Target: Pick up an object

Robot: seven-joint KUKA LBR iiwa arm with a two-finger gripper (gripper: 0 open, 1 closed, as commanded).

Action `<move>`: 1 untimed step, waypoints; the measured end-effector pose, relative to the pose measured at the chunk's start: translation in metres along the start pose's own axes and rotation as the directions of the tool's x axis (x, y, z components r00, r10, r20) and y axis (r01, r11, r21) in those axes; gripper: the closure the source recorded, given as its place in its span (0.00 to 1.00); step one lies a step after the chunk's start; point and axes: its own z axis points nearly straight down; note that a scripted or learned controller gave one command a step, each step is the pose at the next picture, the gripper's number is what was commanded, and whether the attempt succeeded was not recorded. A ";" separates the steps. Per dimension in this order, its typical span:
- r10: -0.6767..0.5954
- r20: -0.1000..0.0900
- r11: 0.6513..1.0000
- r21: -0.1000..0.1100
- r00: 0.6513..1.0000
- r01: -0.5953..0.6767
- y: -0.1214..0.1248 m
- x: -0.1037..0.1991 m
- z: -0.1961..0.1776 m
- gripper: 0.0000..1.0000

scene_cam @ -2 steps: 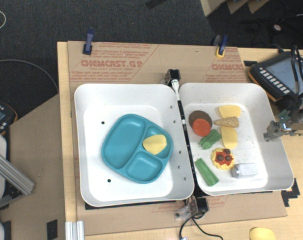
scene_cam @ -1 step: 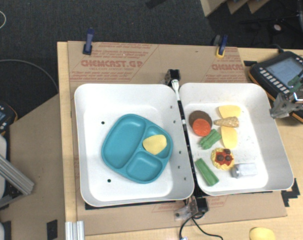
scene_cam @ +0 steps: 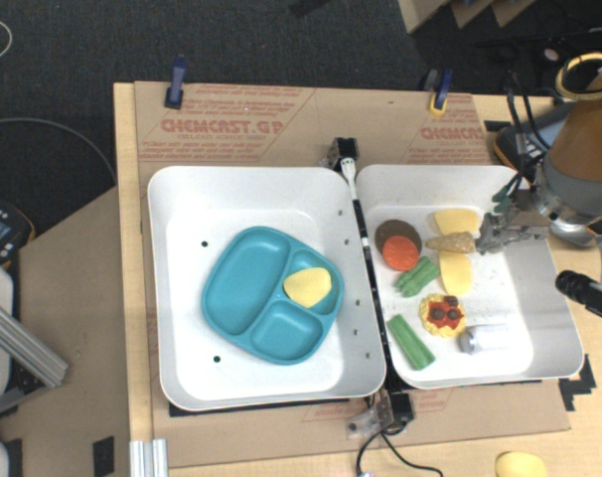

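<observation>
Camera view, from above at a slant: two shallow white bins side by side on a cardboard-covered bench (scene_cam: 281, 117), printed red lettering on the far part, w/ blue clamps (scene_cam: 176, 80) at the far edge.

Left bin (scene_cam: 172, 266): holds a teal divided plate (scene_cam: 246, 291), three compartments, sitting roughly mid-bin. A pale yellow lemon-like piece (scene_cam: 307, 285) lies in the plate's right compartment.

Right bin (scene_cam: 549, 336): cluttered w/ small toy foods, mostly in its left half. Far-left: a brown round piece (scene_cam: 398, 233) w/ an orange-red tomato-like ball (scene_cam: 400, 253) touching its near side. Right of those, a yellow block (scene_cam: 455, 221) at the far side and a tan piece (scene_cam: 453, 241) just near of it. Below that, a yellow wedge (scene_cam: 458, 272), and beside it to the left a green pod (scene_cam: 417, 275). Nearer: a yellow item w/ red-dark topping (scene_cam: 442, 314), another green pod (scene_cam: 410, 342) near-left of it, and a small grey-white piece (scene_cam: 472, 340) to the right.

Arm comes in from the right, grey w/ orange band (scene_cam: 587, 142). Gripper (scene_cam: 488, 237) sits low over the right bin's far-middle area, its tip just beside the tan piece and yellow block. Can't tell whether it's apart or together, nor whether anything is clamped; too small and dark at the tip.

Black cable (scene_cam: 359, 222) runs along the seam between bins.
</observation>
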 end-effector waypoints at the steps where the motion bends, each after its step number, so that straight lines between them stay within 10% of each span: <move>1: -0.005 0.003 1.000 -0.024 1.000 0.005 -0.048 0.041 -0.191 1.00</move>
